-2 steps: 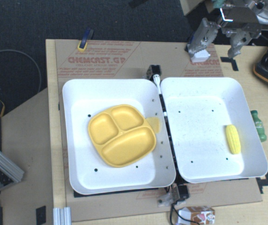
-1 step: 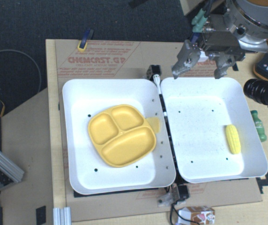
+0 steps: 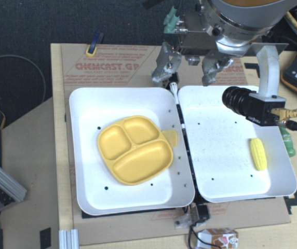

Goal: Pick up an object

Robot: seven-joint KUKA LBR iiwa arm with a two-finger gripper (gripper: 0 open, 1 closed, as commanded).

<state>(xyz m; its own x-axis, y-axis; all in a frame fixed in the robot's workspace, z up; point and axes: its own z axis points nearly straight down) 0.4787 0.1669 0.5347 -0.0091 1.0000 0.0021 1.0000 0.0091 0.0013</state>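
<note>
A yellow divided plate point(image 3: 134, 149) lies in the left bin point(image 3: 86, 108), with a small yellow piece point(image 3: 170, 137) peeking out at its right edge. A yellow corn cob point(image 3: 258, 153) rests near the right wall of the right bin point(image 3: 216, 180). My gripper point(image 3: 187, 75) hangs high over the far edge of the bench, above the seam between the bins, fingers point(image 3: 161, 71) spread apart and nothing between them.
A black cylindrical camera unit point(image 3: 247, 106) on a white bracket juts over the right bin's far right corner. A green marker point(image 3: 287, 142) lies beyond the right bin's rim. A blue and yellow clip point(image 3: 93, 44) sits on the cardboard at back left.
</note>
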